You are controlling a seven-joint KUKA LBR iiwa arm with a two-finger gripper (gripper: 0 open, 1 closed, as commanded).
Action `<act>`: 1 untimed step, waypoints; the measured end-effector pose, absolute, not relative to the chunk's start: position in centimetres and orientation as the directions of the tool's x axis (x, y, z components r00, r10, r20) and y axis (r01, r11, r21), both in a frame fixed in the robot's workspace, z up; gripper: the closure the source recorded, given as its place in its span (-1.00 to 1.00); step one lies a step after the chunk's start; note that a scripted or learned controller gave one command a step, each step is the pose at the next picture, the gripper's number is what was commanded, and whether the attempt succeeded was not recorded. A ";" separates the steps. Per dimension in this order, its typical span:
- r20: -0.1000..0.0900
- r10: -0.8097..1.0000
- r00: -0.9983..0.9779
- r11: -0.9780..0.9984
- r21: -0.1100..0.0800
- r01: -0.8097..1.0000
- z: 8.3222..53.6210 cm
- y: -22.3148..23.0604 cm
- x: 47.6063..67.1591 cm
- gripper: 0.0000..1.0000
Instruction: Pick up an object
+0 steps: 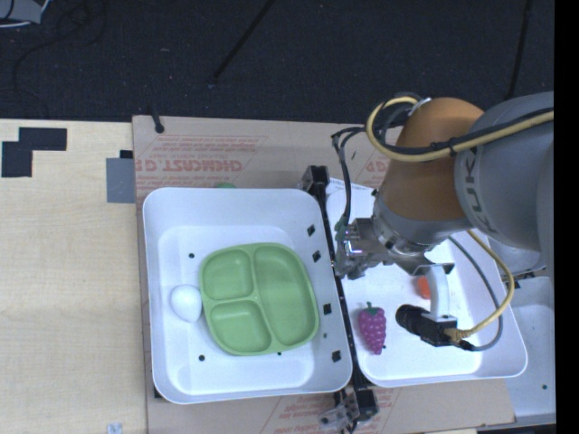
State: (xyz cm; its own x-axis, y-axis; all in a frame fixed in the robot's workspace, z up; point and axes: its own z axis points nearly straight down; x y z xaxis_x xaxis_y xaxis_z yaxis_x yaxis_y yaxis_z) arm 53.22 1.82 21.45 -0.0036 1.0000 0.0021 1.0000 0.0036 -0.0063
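Note:
A purple bunch of toy grapes (372, 327) lies in the right bin (503, 362), near its front left. A small orange thing (422, 287) peeks out from under the arm, mostly hidden. My gripper (349, 257) hangs low over the right bin's left edge, just behind the grapes and close to the divider between the bins. In the left bin (168, 217) lie a green divided plate (258, 297) and a white egg (186, 302) touching the plate's left side.
The arm's grey and orange body covers most of the right bin's back half. A cardboard sheet (235, 156) lies under both bins. The pale bench top extends to the left.

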 end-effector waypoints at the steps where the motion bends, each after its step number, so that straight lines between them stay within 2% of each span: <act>1: 0.002 1.000 -0.005 0.005 -0.003 1.000 22.6 7.2 52.2 1.00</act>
